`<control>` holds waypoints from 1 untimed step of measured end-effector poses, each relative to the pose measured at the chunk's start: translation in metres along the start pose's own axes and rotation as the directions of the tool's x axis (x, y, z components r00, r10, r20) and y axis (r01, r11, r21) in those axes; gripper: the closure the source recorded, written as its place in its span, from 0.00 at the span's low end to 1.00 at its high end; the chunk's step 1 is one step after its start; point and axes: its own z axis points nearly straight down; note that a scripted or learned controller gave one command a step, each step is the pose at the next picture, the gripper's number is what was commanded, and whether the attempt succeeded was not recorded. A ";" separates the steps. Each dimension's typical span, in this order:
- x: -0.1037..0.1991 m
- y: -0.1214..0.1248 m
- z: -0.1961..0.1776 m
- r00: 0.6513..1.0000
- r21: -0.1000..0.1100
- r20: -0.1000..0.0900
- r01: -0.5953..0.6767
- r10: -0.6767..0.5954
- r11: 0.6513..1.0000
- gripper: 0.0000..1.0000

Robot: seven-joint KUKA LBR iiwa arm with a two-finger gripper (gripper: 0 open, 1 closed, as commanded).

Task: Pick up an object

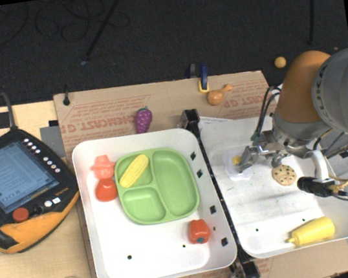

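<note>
Yellow bottle [313,231] lies clear; jaws [246,159] too blurred to tell their state.

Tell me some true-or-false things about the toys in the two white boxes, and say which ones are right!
1. The yellow corn lies in the green divided plate. True.
2. The red pepper sits inside the green divided plate. False: it lies on the left bin's white floor, below the plate.
3. The cookie is in the right bin. True.
4. The yellow mustard bottle stands upright. False: it lies on its side near the right bin's front edge.
5. The purple grapes are in the left bin. False: they lie on the cardboard behind it.
</note>
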 end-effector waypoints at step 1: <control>-0.002 0.001 -0.013 1.000 -0.003 0.000 -0.004 0.004 1.000 1.00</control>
